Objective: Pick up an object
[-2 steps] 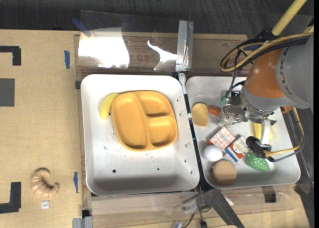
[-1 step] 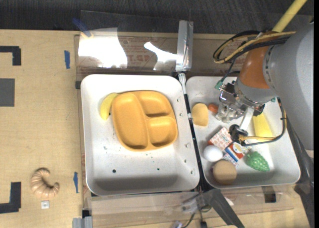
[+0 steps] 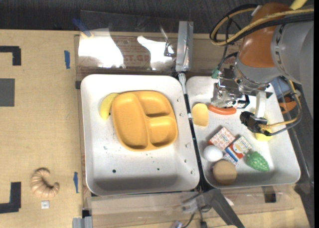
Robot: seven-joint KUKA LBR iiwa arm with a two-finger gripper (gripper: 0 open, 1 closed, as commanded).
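Several candidate objects are lying in the right bin (image 3: 288,172): a pale yellow block (image 3: 200,114) by the left wall, a small printed box (image 3: 222,137), a white ball (image 3: 213,153), a brown ball (image 3: 224,171) and a green bumpy fruit (image 3: 257,161). The gripper (image 3: 227,97) is hovering over the bin's upper part, just right of the yellow block; how far it is spread, or whether it is gripping anything, cannot be made out. In the left bin (image 3: 94,172) an orange divided tray (image 3: 144,118) is resting partly over a banana (image 3: 105,105)
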